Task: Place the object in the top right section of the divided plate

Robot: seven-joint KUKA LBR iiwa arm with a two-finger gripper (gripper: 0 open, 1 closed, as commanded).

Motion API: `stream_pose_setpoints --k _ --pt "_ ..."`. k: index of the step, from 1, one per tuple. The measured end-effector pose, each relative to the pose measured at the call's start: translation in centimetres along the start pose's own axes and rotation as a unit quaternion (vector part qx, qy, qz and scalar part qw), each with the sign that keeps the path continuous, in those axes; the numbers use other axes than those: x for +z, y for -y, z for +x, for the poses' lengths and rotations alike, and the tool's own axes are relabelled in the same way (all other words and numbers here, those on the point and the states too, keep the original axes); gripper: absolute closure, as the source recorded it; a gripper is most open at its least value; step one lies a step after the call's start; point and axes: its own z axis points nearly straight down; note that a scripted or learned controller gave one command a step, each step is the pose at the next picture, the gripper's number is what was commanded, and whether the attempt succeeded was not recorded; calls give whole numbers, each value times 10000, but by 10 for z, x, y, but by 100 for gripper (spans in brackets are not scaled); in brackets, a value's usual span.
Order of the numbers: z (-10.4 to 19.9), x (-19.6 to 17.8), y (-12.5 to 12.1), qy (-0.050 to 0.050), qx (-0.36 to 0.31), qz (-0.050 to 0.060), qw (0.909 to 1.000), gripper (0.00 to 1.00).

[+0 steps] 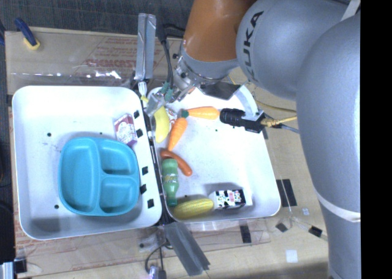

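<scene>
A light blue divided plate (98, 176) lies in the left bin (30, 124). My gripper (161, 96) is low over the top left corner of the right bin (236, 158), right above a yellow banana-like piece (161, 126) that leans against the wall between the bins. An orange carrot (177, 132) lies beside that piece, and a second carrot (204, 113) lies just to the right of the gripper. The wrist and its cables hide what is directly under the gripper.
A small purple-and-white packet (125, 129) lies in the left bin, by the plate's top right corner. The right bin also holds an orange-red sausage shape (178, 163), a green bottle (169, 186), a corn cob (193, 208) and a black-and-white box (229, 198).
</scene>
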Motion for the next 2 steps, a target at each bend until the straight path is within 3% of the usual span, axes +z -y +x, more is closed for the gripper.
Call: stream_pose_setpoints --k 1,2 --pt "88 23 44 -10 -301 12 9995 100" --pt "119 61 76 -11 -1292 7 9916 100"
